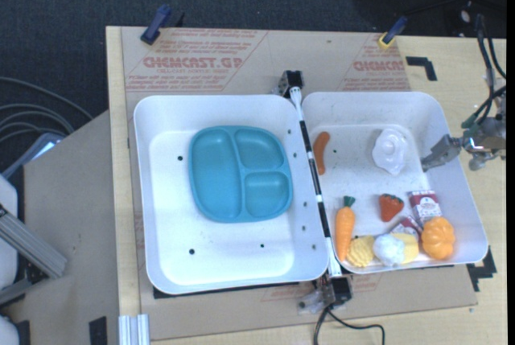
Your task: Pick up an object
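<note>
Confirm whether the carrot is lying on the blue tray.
No. The carrot lies in the right bin, while the blue tray sits in the left bin.

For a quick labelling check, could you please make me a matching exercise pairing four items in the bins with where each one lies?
Things:
1. blue divided plate
2. sausage
3. carrot
4. small pumpkin

Places:
A. right bin, near right corner
B. left bin, middle
C. right bin, far left, beside the divider
D. right bin, near left, beside the divider

Pairs: 1-B, 2-C, 3-D, 4-A
</note>
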